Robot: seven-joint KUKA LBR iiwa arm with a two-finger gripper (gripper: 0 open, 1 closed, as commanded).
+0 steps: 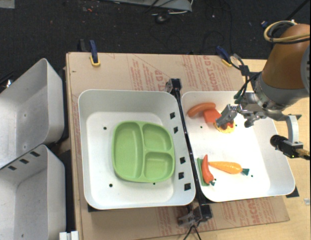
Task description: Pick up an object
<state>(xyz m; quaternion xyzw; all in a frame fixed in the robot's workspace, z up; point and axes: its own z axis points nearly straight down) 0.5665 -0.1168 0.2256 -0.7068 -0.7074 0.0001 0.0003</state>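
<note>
Gripper low in the right bin

Hovering gripper, finger state unclear, over a small yellow object. Beside it an orange sausage, long axis left-right. Nearer, a carrot, green tip rightward. Green plate in left bin; cardboard bench, dark floor.

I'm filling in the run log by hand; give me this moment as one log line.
gripper: low in right white bin, at small yellow-and-orange toy | grasp: unclear | orange-red sausage toy: beside it | two carrot toys: near edge | green divided plate: left bin
</note>
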